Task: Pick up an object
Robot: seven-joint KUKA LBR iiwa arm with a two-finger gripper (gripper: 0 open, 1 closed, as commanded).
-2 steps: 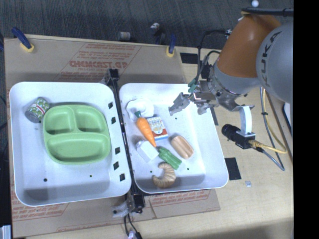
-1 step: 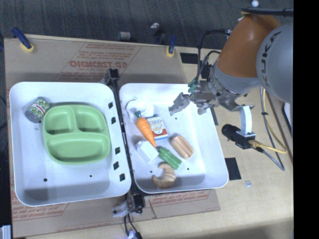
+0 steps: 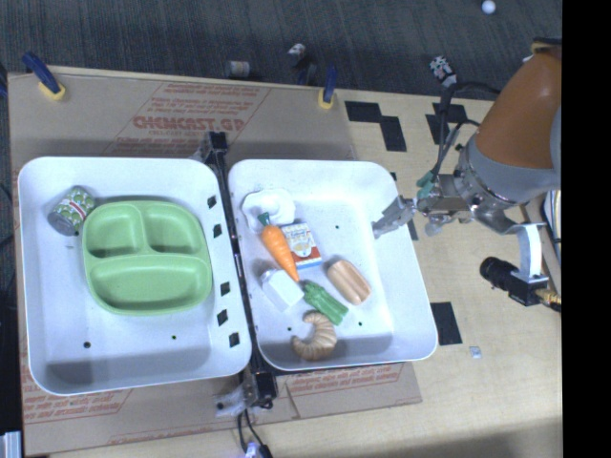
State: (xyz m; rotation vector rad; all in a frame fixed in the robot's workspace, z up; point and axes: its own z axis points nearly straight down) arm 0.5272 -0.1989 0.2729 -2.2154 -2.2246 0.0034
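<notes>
Gripper (image 3: 393,216) is seen at the right rim of the right bin (image 3: 406,284), low over the rim; nothing is seen between its tips. Whether it is open or closed cannot be told from this slant view. Arm (image 3: 516,132) is placed to the right of the right bin, over the bench.

No object is lifted yet; the pick is judged not begun.

All candidate objects are clustered in the left and middle part of the right bin, to the left of and below the gripper in the view. Nearest to the gripper is the tan bread roll (image 3: 347,281), long axis running diagonally from upper left to lower right. The toy carrot (image 3: 280,246) is laid further left, pointing down and right, touching the small carton (image 3: 303,246). A white item (image 3: 267,204) is seen at the top of the cluster, a white block (image 3: 281,289) below the carrot, a green piece (image 3: 325,302) beside the roll, and a brown curved piece (image 3: 317,336) near the bin's lower rim.

The bin's floor between gripper and roll is bare, so the roll is judged the least blocked target. Crowding around the carrot is judged a risk of a bad grasp.

In the left bin (image 3: 38,284) a green divided tray (image 3: 148,256) and a small can (image 3: 69,210) are placed, well apart from the gripper.
</notes>
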